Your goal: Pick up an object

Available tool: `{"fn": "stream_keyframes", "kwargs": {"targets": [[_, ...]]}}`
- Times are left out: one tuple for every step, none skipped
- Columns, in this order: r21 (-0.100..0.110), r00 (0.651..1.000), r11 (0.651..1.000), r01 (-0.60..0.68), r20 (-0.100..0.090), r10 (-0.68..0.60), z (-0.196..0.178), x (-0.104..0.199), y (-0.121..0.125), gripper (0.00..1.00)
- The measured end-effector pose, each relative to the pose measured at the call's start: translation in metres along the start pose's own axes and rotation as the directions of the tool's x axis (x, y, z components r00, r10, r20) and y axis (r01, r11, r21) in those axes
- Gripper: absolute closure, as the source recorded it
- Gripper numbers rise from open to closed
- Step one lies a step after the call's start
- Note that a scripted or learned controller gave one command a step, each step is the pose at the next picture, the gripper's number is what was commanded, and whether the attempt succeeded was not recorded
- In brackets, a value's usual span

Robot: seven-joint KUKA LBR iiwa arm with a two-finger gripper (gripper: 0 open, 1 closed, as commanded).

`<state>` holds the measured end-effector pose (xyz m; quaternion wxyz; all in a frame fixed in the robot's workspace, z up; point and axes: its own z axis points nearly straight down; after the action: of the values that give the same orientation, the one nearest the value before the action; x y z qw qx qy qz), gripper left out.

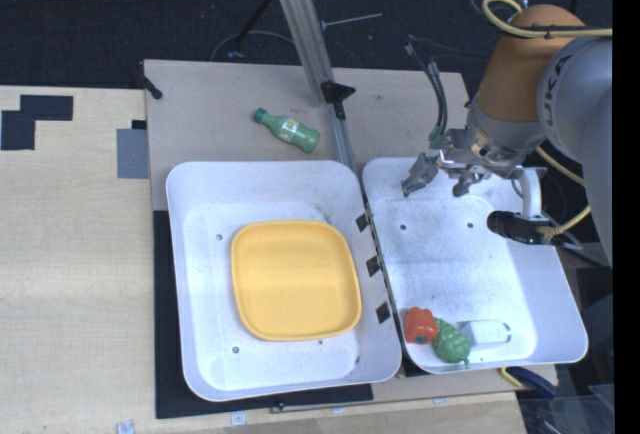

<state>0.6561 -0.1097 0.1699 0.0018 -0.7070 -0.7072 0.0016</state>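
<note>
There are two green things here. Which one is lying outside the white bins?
The green bottle, lying on its side on the bench above the left bin. The other green thing sits in the right bin, beside a red object.

The right bin (pixel 470 262) has a bare floor through its middle; a red piece (pixel 420 325), green piece (pixel 451 343) and clear piece (pixel 488 331) crowd its near edge. A yellow plate (pixel 295 279) covers most of the left bin (pixel 195 222).
</note>
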Motion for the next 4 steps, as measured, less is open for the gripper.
{"fn": "stream_keyframes", "kwargs": {"targets": [[0.002,1.0,1.0,0.0,0.0,0.0,0.064,0.0,-0.002,0.0],[-0.004,1.0,1.0,-0.001,0.0,0.001,0.05,-0.001,0.0,1.0],[-0.008,1.0,1.0,-0.001,0.001,0.001,0.008,0.0,0.002,1.0],[-0.009,1.0,1.0,0.0,0.001,0.0,-0.051,0.007,-0.002,1.0]]}}
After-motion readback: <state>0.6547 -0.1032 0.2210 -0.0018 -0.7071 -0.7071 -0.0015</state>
